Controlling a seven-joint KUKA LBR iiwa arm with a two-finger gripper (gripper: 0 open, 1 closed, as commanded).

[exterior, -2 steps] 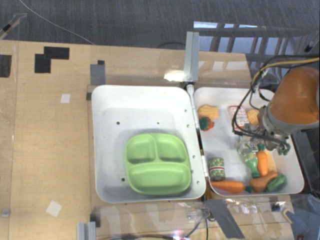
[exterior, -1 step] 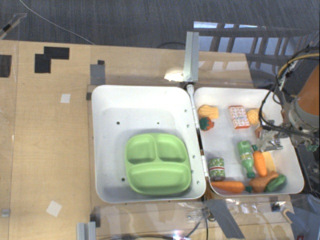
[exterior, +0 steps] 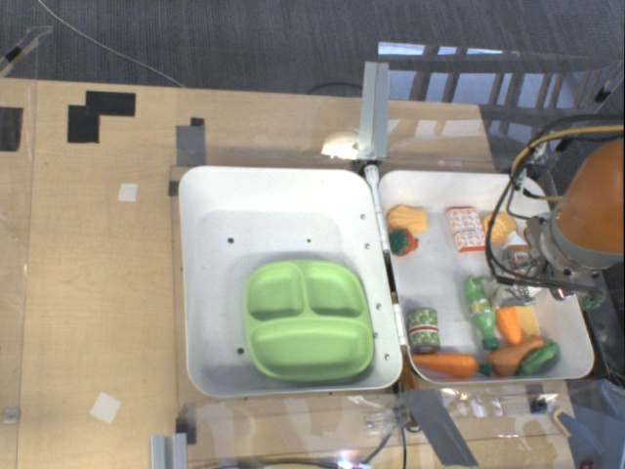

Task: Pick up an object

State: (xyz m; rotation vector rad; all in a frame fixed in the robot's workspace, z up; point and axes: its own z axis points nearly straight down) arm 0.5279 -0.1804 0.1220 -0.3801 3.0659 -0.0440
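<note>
I've got the arm [exterior: 586, 213] in from the right, hanging over the right bin [exterior: 439, 193] at its right side; can't tell the fingers' state, wrist and cables block it. Obj candidates sit in that bin: a small can [exterior: 423, 329] and carrot [exterior: 446, 364] near-left, green bottle [exterior: 479, 311] mid, snack pack [exterior: 465, 228] far. Left bin [exterior: 210, 213] has a green divided plate [exterior: 309, 319] w/ three compartments.
</note>
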